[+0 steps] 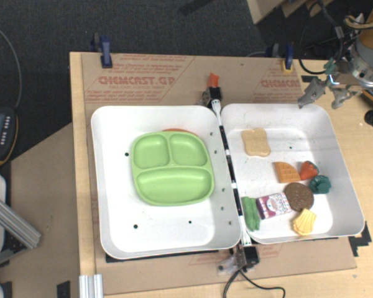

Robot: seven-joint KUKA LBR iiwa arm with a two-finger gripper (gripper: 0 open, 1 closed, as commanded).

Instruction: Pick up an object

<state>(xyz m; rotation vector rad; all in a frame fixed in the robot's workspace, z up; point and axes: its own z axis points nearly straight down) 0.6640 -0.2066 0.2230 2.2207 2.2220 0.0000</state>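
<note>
Gripper (323,92) sits at the 2 o'clock corner of the camera view, above the bench (174,73) just outside the right bin's (342,166) far rim, its two fingers spread apart with nothing between them.

Right bin contents cluster toward 4 o'clock of that bin. Cracker (256,143) lies alone near the far wall, long axis running 12 to 6, with bare floor on all sides. Orange wedge (286,171) lies just beside a red piece (308,169); a teal piece (320,184) sits at 5 o'clock of the red one, close to the right wall. Brown disc (298,197) lies flat, touching a purple packet (273,205) whose long axis runs roughly 8 to 2. Green strip (251,213) lies along the divider wall, axis 12 to 6. Yellow piece (304,221) rests near the front rim.

Left bin (112,216) holds a green divided plate (172,168), centred, three compartments, with open white floor around it, widest toward the near edge. A red sliver (177,130) shows at its far edge.
</note>
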